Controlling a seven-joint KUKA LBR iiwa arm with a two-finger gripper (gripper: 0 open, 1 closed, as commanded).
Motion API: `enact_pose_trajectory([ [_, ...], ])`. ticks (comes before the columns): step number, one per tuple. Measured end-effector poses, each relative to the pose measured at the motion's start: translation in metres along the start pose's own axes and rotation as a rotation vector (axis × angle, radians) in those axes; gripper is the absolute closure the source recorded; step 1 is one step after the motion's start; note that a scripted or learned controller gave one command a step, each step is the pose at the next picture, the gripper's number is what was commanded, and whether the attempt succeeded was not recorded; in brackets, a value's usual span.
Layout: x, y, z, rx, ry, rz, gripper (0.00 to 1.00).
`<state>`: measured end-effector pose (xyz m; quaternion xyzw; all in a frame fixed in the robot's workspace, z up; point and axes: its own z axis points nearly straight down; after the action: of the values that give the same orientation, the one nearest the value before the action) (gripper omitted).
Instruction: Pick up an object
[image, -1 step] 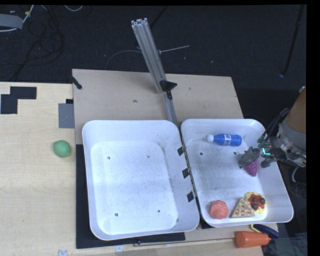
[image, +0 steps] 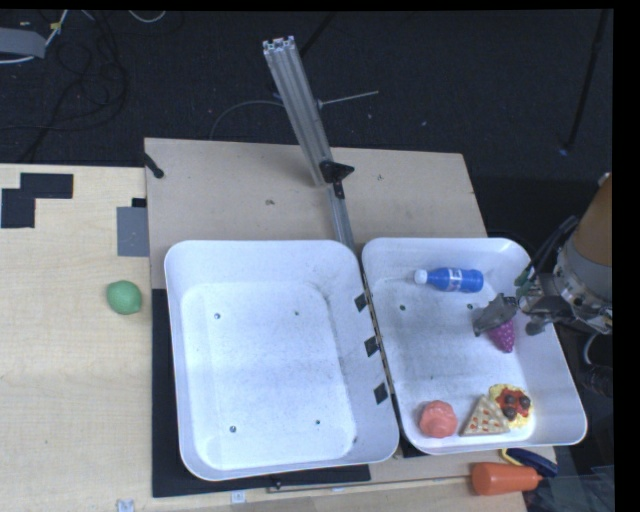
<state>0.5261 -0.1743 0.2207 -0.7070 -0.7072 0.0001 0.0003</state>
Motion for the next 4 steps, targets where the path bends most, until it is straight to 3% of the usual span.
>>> enact_pose_trajectory([
  [2, -0.013, -0.014, 0.098, 0.004, 0.001, 0.0, 0.0],
  [3, -0.012, -0.014, 0.129, -0.001, 0.0, -0.001, 0.0],
  [4, -0.013, -0.014, 0.118, -0.003, -0.001, 0.002, 1.0],
])
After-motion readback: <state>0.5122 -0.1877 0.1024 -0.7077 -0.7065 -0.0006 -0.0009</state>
